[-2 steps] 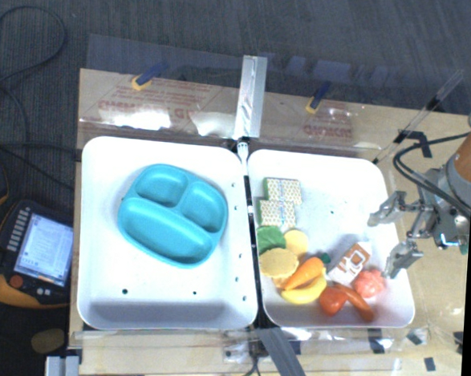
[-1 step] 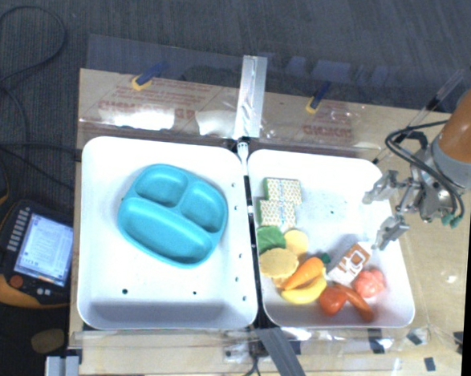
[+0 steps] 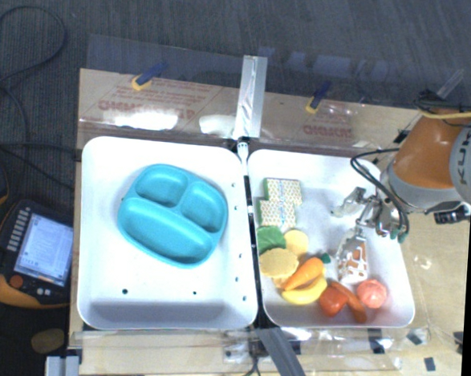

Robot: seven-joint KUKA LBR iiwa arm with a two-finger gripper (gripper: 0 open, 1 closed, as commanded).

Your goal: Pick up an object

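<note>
The right bin (image 3: 325, 169) holds a pile of toy food along its left and front: a pale checkered block (image 3: 280, 201), a green piece (image 3: 270, 237), yellow pieces (image 3: 280, 263), an orange carrot (image 3: 306, 271), a banana (image 3: 304, 293), red pieces (image 3: 334, 298) and a pink-red ball (image 3: 371, 293). My gripper (image 3: 353, 260) hangs low over the right part of this bin, just above and left of the ball. Its fingers point down next to an orange-and-white piece (image 3: 355, 266). The arm's orange band (image 3: 431, 153) is at the right.
The left bin (image 3: 99, 294) carries a blue divided plate (image 3: 173, 213). A metal divider post (image 3: 251, 96) stands between the bins at the back. A tablet and handheld device (image 3: 30, 249) lie off the bench to the left.
</note>
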